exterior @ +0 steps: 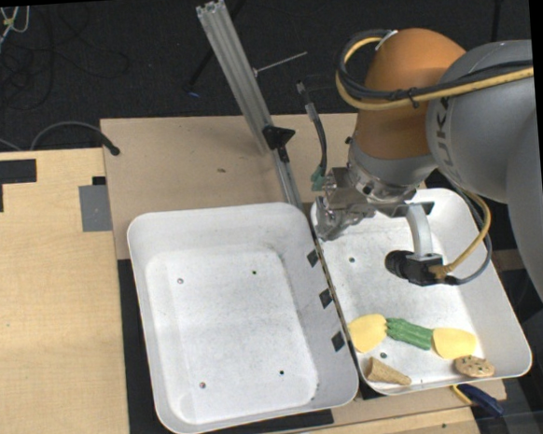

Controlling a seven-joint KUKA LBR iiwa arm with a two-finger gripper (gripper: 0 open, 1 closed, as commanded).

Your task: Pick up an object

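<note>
At the left lies pale wood bench top (35,305). Next comes the left bin (152,239), white and shallow, resting on a black mat (133,363). A slanted metal rail (242,83) rises from the far side of the divide between the bins.

The right bin (505,324) sits touching the left one along that divide. Its near end holds the objects: a yellow piece (367,331) near the divide, a green piece (410,332) just to its right and touching it, then a second yellow piece (453,341) at the green one's right end. Nearer still lie a tan cone (387,372) and, to the right, a brown cookie (473,367) by the near rim.

The gripper (332,218) hangs over the far left corner of the right bin, close to the divide and well apart from the objects. Whether it is open or closed I cannot tell; nothing is seen in its grasp. The grey arm (488,119), with its orange band (410,69), fills the far right.
</note>
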